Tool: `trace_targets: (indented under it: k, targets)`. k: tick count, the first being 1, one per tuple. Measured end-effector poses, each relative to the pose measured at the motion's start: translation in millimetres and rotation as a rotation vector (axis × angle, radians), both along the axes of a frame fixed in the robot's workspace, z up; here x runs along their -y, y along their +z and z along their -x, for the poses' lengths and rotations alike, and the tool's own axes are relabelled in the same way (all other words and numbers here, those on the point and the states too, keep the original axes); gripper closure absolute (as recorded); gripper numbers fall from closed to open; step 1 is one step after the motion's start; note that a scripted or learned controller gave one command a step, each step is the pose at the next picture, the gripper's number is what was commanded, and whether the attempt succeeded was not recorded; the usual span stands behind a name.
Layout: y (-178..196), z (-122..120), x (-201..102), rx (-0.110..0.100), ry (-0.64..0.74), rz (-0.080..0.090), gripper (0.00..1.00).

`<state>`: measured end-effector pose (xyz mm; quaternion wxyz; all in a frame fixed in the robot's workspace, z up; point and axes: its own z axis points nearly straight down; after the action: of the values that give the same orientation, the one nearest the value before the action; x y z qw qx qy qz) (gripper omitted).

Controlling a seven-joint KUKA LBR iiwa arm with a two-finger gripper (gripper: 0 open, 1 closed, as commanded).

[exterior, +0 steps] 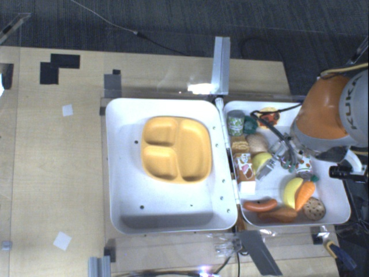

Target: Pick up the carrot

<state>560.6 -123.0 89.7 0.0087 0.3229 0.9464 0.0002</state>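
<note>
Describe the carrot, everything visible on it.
The carrot is a small orange toy, plastic by its look, with a green leafy top at its upper right end and its tapered tip pointing down-left. It lies tilted in the right bin, toward the near right corner. Its left side rests against a yellow banana-like piece, and its tip sits beside a brown speckled cookie. The gripper is up-left of it, over other items, not touching the carrot.

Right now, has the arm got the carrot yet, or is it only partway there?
Partway. Done: the gripper has reached into the right bin among the toy food. In hand: nothing I can see. Left: the carrot lies beside the banana near the front, needing to be grasped and lifted.
</note>
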Motion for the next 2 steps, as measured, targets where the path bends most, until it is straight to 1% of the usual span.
trace_targets:
  k: [1, 2]
  targets:
    - [0, 63, 30, -0.002, 0.063, -0.001, 0.00]
    - [13, 59, 29, 0.007, 0.067, 0.001, 1.00]
